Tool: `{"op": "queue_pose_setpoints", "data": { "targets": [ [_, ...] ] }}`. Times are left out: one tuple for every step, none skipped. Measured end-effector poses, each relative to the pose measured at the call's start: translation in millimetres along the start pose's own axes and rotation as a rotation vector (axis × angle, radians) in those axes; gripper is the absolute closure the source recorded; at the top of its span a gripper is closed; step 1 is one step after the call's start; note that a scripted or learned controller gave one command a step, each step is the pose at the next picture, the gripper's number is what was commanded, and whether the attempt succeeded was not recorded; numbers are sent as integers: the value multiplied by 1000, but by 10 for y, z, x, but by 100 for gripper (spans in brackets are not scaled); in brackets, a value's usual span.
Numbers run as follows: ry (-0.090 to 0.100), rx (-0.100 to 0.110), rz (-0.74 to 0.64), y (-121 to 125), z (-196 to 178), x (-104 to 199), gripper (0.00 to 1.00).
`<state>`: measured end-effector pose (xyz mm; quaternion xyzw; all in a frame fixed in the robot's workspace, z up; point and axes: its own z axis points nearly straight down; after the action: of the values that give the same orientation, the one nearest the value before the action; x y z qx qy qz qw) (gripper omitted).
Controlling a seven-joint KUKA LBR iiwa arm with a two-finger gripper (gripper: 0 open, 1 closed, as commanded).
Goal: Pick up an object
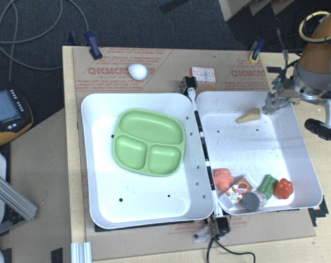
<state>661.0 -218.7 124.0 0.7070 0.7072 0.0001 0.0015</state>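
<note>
Red "CHEMCRAFT" print repeats on the cardboard sheet (165,64).

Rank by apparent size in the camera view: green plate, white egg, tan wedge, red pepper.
1. Green plate, by far the largest.
2. Tan wedge, long but thin.
3. White egg and red pepper look about alike; too close to rank.
</note>
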Motion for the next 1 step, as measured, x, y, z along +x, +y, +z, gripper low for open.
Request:
{"op": "queue_pose_setpoints", "data": {
  "targets": [
    [0,1,0,-1,3,0,0]
  ]
}}
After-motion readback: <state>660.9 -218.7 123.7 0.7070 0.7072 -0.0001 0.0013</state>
